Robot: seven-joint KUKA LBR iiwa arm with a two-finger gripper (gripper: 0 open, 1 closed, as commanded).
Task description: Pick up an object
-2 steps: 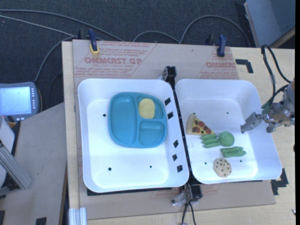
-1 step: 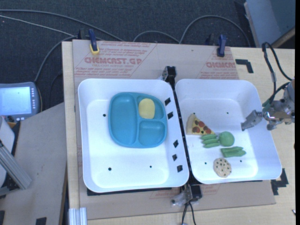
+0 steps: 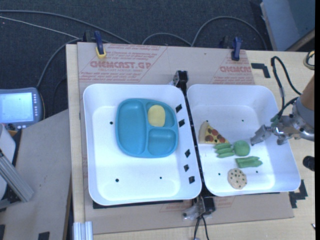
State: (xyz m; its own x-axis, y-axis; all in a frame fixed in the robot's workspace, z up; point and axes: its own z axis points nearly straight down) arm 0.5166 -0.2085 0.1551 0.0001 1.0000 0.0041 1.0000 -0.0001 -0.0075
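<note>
Camera view from above takes in two white bins side by side. Inside the left bin (image 3: 100,149) sits a blue divided tray (image 3: 146,128) with a yellow piece (image 3: 156,115) in its upper right compartment. On the floor of the right bin (image 3: 235,101) lie a pizza slice (image 3: 210,133), a cluster of green vegetable pieces (image 3: 232,148), a second green pod (image 3: 248,161) just below it, and a cookie (image 3: 237,178) nearest the front wall. At the right side of that bin the gripper (image 3: 270,134) stands with its fingers spread and nothing between them, just beside the green cluster and apart from it. The green cluster looks the likeliest target. All of these appear to be toy food: light, rigid, probably smooth plastic that may slip. The rounded green end seems to offer the best purchase, pinched across its width; the flat cookie and slice lie low and would be harder to get under.
</note>
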